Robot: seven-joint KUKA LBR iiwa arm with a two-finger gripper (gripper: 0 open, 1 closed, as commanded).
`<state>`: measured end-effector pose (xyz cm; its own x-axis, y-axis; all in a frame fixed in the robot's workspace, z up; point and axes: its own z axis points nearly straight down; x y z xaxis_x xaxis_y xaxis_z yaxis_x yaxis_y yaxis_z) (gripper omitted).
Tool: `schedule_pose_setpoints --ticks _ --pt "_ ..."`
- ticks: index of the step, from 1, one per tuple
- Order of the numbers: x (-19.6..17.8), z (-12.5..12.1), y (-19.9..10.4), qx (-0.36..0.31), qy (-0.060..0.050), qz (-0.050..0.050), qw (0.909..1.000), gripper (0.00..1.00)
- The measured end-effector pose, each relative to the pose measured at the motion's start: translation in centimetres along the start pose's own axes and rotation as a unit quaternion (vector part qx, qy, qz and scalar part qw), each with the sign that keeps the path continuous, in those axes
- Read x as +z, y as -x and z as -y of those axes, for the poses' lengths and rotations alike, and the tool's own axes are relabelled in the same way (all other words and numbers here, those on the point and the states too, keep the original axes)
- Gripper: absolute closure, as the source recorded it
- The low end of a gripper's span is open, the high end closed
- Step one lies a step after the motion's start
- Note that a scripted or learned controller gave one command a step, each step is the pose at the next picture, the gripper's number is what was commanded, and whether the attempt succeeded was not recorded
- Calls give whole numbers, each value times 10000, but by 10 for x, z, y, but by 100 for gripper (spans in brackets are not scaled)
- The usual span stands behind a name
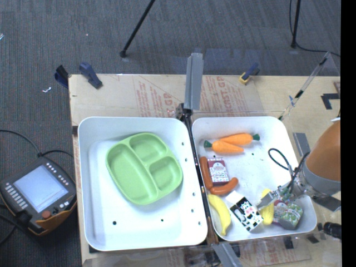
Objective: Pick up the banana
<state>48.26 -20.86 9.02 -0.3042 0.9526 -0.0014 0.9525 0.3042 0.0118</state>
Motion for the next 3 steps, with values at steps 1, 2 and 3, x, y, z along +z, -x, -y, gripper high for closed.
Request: schedule_pose_setpoints --ticks 1,2,3 --pt "-4 2 -4 15 -56 -91 9999 100" --pt "-126 -82 -27 411 -46 -4 9991 100" --pt "-128 -153 -44 506 -79 -15 9987 100"
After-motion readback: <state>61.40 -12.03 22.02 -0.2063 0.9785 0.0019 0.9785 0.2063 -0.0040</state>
